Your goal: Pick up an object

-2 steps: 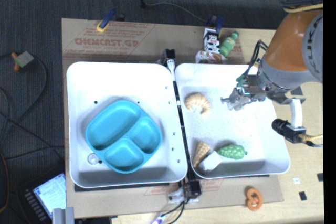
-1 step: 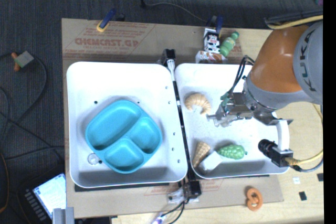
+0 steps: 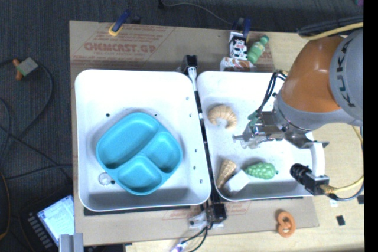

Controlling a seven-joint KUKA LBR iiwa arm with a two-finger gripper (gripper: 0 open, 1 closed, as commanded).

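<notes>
The right bin [image 3: 236, 87] holds a tan seashell-like object [image 3: 222, 115] near its left wall, a green bumpy toy [image 3: 260, 171] at the front, and an ice-cream cone toy [image 3: 229, 173] beside it. My gripper [image 3: 255, 134] hangs over the middle of this bin, right of the shell and above the green toy. Nothing shows between its fingers. The arm's orange band and grey wrist cover the bin's right part.
The left bin [image 3: 88, 127] holds a blue divided tray [image 3: 139, 151]. Behind the right bin, on the bench, stand a small box and a green figure [image 3: 243, 53]. An orange ring [image 3: 286, 222] lies on the bench front right.
</notes>
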